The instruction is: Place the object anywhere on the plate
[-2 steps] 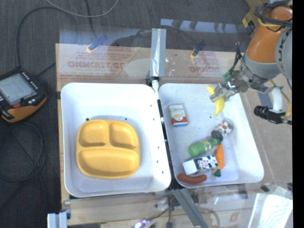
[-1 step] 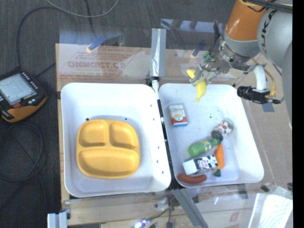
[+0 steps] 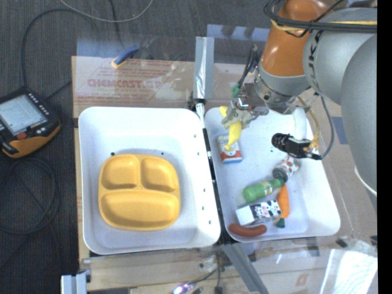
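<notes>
You see faint red lettering, which seems to read "CHEMCAST", on the clear sheet [image 3: 131, 84] behind the two white bins; the other labels are too small to read. In the left bin [image 3: 92, 127] lies the yellow three-compartment plastic plate [image 3: 139, 190]. In the right bin [image 3: 318, 213] the gripper [image 3: 240, 116] is closed around a yellow banana-shaped toy [image 3: 233, 130], hanging long axis near vertical above a small red and white carton [image 3: 231, 155], with a green bottle [image 3: 262, 190], orange carrot [image 3: 284, 202] and red sausage [image 3: 247, 229] nearer you.

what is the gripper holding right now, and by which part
The gripper appears to hold a banana by its upper end; the rest hangs down over a small red and white carton in the right bin.
</notes>
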You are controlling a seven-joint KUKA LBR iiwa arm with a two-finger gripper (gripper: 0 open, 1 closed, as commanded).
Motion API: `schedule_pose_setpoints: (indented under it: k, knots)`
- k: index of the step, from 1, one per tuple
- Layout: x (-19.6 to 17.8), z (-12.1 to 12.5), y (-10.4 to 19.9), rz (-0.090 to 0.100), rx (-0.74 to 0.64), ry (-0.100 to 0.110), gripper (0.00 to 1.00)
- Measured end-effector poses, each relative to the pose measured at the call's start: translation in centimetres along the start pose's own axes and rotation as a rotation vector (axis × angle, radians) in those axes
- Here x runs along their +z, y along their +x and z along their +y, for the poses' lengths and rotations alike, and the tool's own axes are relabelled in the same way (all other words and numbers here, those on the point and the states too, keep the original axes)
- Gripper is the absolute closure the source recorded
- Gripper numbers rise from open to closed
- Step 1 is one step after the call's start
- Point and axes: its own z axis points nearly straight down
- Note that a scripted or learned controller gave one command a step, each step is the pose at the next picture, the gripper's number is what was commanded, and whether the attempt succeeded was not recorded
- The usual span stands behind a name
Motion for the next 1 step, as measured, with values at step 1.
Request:
schedule_pose_setpoints:
  k: [1]
  knots:
    - [4.60, -1.45, 10.72, 0.000, -0.210, -0.001, 1.00]
